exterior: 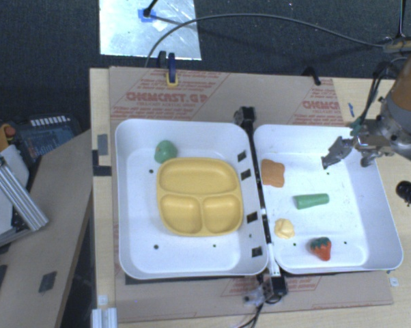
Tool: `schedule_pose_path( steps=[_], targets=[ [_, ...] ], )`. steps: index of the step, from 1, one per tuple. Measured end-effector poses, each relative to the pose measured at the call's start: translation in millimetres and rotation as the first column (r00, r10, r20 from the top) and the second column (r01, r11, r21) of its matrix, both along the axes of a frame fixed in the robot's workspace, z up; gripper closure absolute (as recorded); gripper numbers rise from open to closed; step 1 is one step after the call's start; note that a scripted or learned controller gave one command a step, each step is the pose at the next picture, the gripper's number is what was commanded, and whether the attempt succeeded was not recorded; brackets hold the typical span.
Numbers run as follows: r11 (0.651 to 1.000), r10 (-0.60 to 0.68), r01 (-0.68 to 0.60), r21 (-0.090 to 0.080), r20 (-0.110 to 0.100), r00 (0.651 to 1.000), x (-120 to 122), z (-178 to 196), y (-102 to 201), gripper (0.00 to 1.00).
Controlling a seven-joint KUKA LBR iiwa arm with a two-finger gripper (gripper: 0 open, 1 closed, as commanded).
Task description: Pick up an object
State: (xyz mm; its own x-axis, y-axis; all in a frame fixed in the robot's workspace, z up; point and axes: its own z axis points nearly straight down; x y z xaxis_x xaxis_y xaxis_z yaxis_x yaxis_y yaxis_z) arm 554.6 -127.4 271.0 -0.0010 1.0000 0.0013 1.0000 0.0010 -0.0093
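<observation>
White right bin (pixel 369 203): jaws' state I cannot tell; gripper (pixel 345 152) hangs at two o'clock of green cylinder (pixel 310 200), which may roll away if nudged.

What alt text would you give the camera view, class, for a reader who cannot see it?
A grey robot arm reaches in from the right, its gripper hovering over the right bin, which holds an orange piece, a green cylinder, a small yellow item and a red strawberry-like toy. The left bin holds a yellow divided plate and a green lump.
</observation>
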Motion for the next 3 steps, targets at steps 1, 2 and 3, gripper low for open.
schedule_pose_path(
  steps=[1, 2, 3],
  targets=[
    [1.000, 0.002, -0.002, -0.002, 0.011, 1.000, 1.9, 6.0, 0.3, 0.00],
    [1.000, 0.000, 0.000, -0.001, 0.007, 1.000, -2.8, -54.8, -2.4, 0.00],
    [1.000, 0.000, 0.000, -0.001, 0.009, 1.000, -1.9, -96.6, -5.4, 0.00]
  ],
)
